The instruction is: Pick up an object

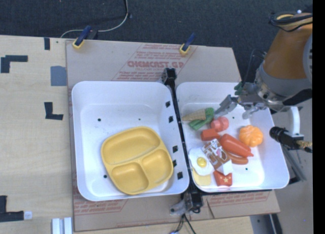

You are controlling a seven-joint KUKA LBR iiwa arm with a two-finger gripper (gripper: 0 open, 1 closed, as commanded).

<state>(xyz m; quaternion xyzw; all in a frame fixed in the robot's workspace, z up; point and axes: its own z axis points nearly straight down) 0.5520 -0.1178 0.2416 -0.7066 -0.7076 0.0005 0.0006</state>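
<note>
grey arm with orange band reaching in from right, gripper (227, 105) tilted down-left, low

We saw a wooden bench (30, 141) carrying a cardboard sheet (147, 63), and on that sheet two white bins (84, 126) (269, 177) side by side.

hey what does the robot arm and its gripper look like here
The arm is bulky and rounded, grey with a broad orange band above the wrist. Its gripper is small, grey metal, ending in slim dark fingers. A white part with a black knob sits just below the wrist.
</note>
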